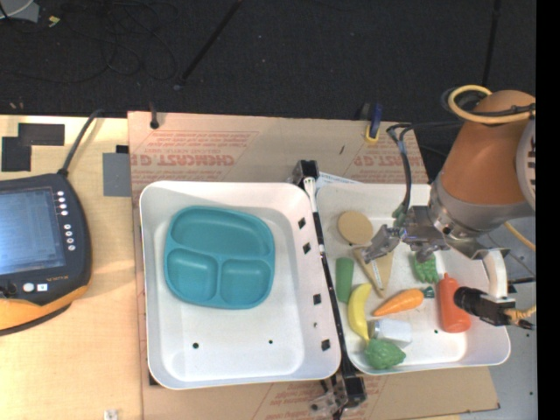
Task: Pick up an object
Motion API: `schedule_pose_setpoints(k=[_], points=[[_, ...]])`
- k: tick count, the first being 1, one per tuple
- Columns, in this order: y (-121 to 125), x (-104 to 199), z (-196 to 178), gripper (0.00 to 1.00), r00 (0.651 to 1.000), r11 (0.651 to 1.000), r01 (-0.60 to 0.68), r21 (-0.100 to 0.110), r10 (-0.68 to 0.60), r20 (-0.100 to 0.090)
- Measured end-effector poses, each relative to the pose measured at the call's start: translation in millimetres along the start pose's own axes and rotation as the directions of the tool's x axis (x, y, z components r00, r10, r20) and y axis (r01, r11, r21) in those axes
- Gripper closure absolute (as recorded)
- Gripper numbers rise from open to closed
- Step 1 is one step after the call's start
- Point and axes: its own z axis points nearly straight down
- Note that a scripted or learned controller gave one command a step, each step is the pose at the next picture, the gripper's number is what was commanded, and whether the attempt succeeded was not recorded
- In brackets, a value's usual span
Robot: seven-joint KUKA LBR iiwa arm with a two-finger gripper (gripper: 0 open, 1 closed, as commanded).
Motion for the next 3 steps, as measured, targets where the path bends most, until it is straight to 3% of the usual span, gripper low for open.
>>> schedule_pose_setpoints(k=[1, 2, 3], points=[[-7, -48, 141, 0.00, 1.000, 1.000, -0.004, 0.000, 0.004, 0.002], [-6, -48, 125, 1.00, 1.000, 1.000, -0.008, -0.001, 0.008, 0.000], [-12, 36, 30, 1.00, 1.000, 1.000, 0.009, -0.010, -0.009, -0.003]])
